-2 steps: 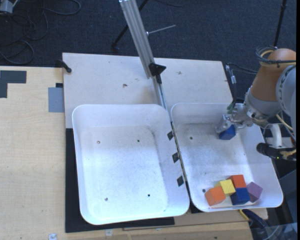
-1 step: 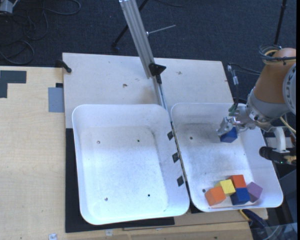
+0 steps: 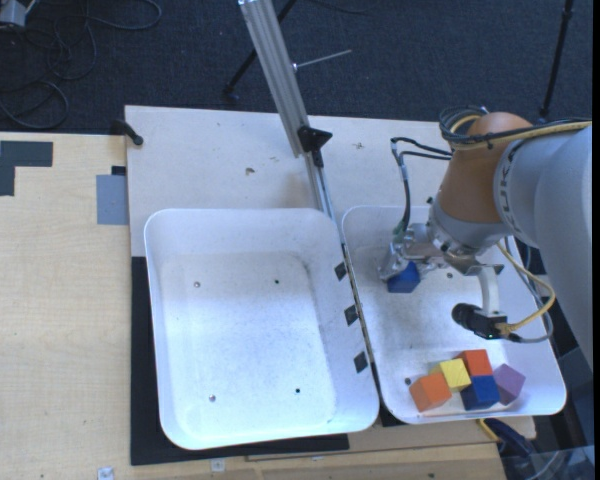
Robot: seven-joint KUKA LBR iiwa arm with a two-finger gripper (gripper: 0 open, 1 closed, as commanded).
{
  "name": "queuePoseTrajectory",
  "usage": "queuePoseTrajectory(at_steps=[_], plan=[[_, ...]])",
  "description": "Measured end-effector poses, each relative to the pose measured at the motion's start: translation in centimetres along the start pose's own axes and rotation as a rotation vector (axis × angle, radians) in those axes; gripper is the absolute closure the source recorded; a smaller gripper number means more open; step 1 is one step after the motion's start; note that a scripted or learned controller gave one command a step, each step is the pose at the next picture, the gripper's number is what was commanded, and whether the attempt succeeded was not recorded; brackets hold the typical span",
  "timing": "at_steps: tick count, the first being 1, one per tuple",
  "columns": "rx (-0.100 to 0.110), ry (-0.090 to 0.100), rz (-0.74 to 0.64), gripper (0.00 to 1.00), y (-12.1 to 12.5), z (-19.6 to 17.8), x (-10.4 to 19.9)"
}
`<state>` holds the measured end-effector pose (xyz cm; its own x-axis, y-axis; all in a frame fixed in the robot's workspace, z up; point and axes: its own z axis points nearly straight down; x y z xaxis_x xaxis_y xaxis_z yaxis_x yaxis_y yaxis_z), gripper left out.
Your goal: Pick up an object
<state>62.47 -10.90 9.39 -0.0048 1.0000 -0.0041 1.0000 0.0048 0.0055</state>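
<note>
Blue block (image 3: 403, 278) sits between the fingers of the gripper (image 3: 401, 265), centre-right of frame in the right bin (image 3: 380, 368); tilted, a corner pointing down, no clear long axis. Nearer, lower right: orange cube (image 3: 430, 390), yellow cube (image 3: 455, 373), purple cube (image 3: 509, 381).

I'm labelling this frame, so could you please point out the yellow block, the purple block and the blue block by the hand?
yellow block (image 3: 455, 373), camera view, top face.
purple block (image 3: 510, 380), camera view, top face.
blue block (image 3: 403, 277), camera view, visible side face.
</note>
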Motion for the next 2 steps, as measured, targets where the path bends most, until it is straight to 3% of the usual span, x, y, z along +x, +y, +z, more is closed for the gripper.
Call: queuePoseTrajectory(at_steps=[1,2], plan=[[0.0,0.005,0.001,1.0,0.37,-10.17,5.81],[0.009,0.004,0.003,0.0,0.17,-9.61,5.68]])
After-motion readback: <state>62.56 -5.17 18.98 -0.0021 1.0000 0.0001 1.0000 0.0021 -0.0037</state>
